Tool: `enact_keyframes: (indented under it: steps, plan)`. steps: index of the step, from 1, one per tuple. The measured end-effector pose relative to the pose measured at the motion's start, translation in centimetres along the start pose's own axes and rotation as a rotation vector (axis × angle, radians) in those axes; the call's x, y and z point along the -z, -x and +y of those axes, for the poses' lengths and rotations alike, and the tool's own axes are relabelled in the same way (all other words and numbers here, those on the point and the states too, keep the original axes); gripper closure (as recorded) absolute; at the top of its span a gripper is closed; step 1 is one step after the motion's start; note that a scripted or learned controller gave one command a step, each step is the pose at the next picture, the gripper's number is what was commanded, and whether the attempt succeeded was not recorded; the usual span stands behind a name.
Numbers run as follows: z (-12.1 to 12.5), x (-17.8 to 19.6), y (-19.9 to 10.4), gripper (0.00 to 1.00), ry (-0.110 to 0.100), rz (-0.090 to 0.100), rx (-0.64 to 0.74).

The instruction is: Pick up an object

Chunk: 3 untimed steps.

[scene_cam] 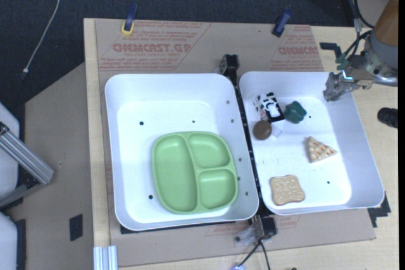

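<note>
Two shallow white bins sit side by side on the cardboard-covered surface (190, 41). The left bin (126, 98) holds one green divided plate (193, 171) with three compartments, lying flat toward the near side. The right bin (354, 136) holds five small things: a black-and-white toy (268, 107) near its far left corner, a dark green lump (295, 112) just beside it on the right, a brown round piece (262, 130) just below the toy, a toy pizza slice (319, 150) further right, its narrow tip pointing toward the far side, and a tan toast-shaped piece (287, 189) near the front edge, its long axis running left to right. The pincer (333, 88) hangs over the right bin's far right rim, well apart from all five things; whether it is wide or narrow cannot be told. Two blue clamps (130, 19) (282, 22) grip the far edge of the cardboard.
</note>
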<state>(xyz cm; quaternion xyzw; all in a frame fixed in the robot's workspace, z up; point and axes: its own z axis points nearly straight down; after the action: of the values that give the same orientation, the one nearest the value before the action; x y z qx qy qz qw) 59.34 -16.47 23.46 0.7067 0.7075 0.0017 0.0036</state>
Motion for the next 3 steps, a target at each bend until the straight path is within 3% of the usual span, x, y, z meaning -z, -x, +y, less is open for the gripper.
enact_keyframes:
  steps: [1,3]
  plan:
    - [0.1,2.3,0.0,1.00,-0.002,0.001,0.000]
    - [-1.9,1.3,-11.0,1.00,-0.009,0.006,0.005]
